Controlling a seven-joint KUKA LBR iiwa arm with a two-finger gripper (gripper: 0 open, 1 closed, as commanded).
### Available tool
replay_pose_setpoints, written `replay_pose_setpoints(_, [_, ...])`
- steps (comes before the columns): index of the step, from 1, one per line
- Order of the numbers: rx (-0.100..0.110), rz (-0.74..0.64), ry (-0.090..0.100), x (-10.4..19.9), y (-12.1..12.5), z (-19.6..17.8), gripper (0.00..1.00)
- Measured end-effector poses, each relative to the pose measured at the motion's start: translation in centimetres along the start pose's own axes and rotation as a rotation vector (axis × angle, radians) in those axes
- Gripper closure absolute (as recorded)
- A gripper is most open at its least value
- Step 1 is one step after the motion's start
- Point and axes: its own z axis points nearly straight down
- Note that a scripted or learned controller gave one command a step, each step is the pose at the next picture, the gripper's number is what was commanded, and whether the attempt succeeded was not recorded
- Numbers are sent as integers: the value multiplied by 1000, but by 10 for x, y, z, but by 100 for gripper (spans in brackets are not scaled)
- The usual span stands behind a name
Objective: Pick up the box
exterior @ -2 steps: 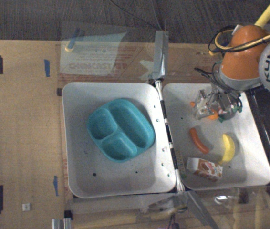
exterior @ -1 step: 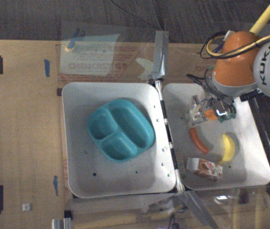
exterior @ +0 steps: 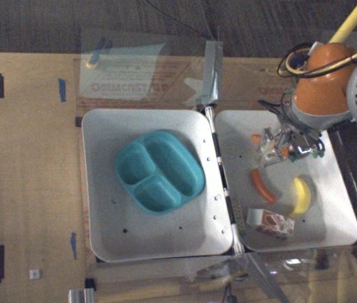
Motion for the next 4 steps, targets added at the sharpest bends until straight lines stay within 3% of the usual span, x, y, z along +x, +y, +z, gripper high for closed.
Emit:
replay_pose_setpoints(1, [-4,-143,3,-12,-77,1,100])
replay_pose_setpoints(2, [-3,-135,-8,-14,-79,-13,100])
replay_pose_setpoints(3, [3,-424,-2,-12,-86,-3,100])
replay_pose_setpoints(4, [8,-417,-16,-15,-88,-17,100])
